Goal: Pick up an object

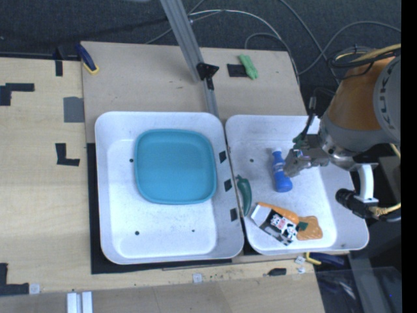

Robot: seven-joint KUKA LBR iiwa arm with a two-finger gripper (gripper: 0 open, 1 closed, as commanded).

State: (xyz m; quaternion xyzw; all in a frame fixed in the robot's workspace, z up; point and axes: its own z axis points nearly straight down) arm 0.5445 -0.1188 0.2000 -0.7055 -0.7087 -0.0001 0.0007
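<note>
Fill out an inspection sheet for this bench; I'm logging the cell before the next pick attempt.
Surface: tan wooden bench bearing two shallow white bins, left bin, right bin.
Job's things: blue cylindrical bottle, dark green curved object, orange and black flat packet, all in right bin.
Clutter: teal square plate in left bin; green clip.
Grippers: claw beside the bottle.
Cables: grey wires behind bench.
Surroundings: dark carpet.
</note>
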